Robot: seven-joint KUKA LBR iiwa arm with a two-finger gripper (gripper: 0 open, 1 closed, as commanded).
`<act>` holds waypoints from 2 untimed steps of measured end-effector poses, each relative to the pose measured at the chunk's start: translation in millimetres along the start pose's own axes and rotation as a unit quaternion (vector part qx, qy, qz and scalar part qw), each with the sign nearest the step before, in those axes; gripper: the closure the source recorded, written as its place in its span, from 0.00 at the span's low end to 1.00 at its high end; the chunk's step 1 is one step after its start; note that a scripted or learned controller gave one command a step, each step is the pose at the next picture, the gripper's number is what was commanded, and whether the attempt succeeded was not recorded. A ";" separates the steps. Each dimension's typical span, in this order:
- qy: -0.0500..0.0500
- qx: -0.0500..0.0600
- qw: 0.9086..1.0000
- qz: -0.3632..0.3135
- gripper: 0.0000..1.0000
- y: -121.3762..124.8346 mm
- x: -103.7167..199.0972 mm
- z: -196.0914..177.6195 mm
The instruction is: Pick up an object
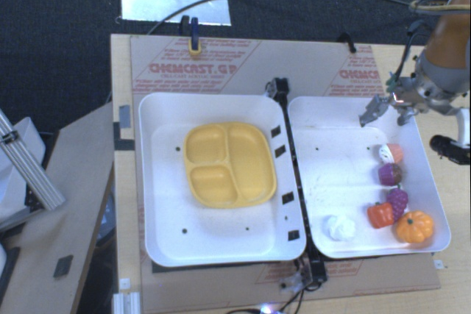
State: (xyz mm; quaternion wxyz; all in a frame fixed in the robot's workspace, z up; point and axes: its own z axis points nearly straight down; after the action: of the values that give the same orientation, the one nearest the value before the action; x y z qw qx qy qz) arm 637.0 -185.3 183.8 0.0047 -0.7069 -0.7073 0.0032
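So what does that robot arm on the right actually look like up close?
The arm is a rounded grey tube with a broad orange band above the wrist. A thin dark cable loops beside it. At its tip sits a small metallic hand with two slim grey fingers, and a tiny red light glows at its base.

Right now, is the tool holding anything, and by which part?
Nothing is held: the tool hovers open over the right bin's far edge, apart from the toys.
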 end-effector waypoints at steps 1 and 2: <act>-0.001 -0.006 1.000 -0.001 0.00 3.1 0.5 -8.4; -0.001 -0.006 1.000 -0.003 0.00 13.6 4.7 45.2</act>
State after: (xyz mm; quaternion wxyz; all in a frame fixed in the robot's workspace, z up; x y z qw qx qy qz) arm 650.1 -180.5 138.5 -0.0001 -0.7046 -0.7096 0.0001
